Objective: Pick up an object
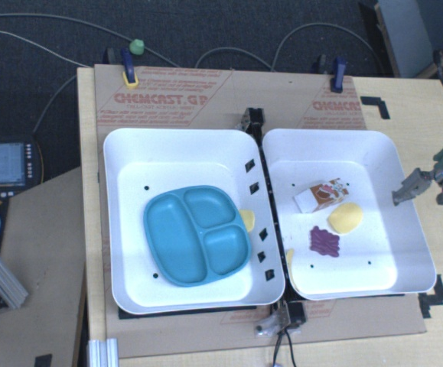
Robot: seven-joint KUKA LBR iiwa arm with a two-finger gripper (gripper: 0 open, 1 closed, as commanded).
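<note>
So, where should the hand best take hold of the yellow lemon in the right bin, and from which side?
Probably from straight above, closing across the narrower width of the yellow lemon. It lies flat and rounded, and the sides are crowded: the purple grapes sit by its lower left, the small carton by its upper left.

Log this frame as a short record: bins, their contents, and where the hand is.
left bin: blue divided plate; small yellow piece at the plate's right edge
right bin: small carton, yellow lemon-like item, purple grape bunch
item spacing: lemon close beside carton and grapes; contact unclear
hand: over the right bin's right rim, apart from all items
hand holding: nothing seen in it
task status: pick not yet made
</note>
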